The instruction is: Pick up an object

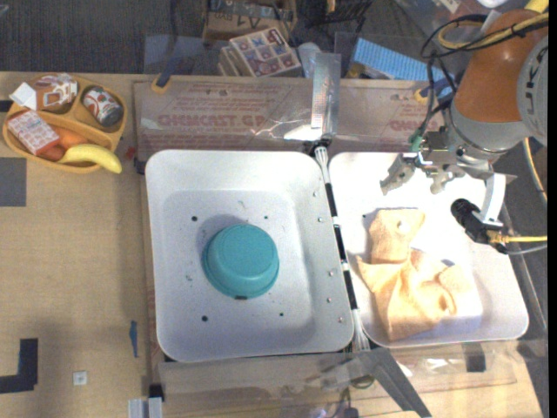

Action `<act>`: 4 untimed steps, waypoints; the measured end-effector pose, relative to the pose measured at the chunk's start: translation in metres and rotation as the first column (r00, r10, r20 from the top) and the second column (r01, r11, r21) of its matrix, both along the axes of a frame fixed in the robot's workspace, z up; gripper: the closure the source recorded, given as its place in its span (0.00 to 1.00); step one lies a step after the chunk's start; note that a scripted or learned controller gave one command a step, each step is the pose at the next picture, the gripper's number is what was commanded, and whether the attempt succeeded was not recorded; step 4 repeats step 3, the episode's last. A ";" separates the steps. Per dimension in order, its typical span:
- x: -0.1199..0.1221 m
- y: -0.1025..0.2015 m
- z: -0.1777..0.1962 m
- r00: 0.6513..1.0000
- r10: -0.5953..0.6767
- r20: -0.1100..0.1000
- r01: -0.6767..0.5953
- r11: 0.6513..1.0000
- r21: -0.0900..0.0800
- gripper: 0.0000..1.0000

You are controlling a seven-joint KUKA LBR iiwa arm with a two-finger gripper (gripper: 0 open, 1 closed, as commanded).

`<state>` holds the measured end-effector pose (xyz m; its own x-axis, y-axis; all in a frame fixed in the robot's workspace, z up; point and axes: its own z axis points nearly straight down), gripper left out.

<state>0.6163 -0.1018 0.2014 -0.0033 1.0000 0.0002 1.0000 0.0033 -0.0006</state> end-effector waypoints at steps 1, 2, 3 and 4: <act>-0.019 -0.014 -0.113 1.000 -0.007 0.008 0.008 1.000 -0.001 0.00; -0.018 -0.016 -0.102 1.000 -0.013 0.014 0.013 1.000 -0.001 1.00; -0.024 0.039 -0.016 0.891 0.454 0.004 -0.454 0.891 -0.003 1.00; -0.024 0.039 -0.016 0.891 0.454 0.004 -0.454 0.891 -0.003 1.00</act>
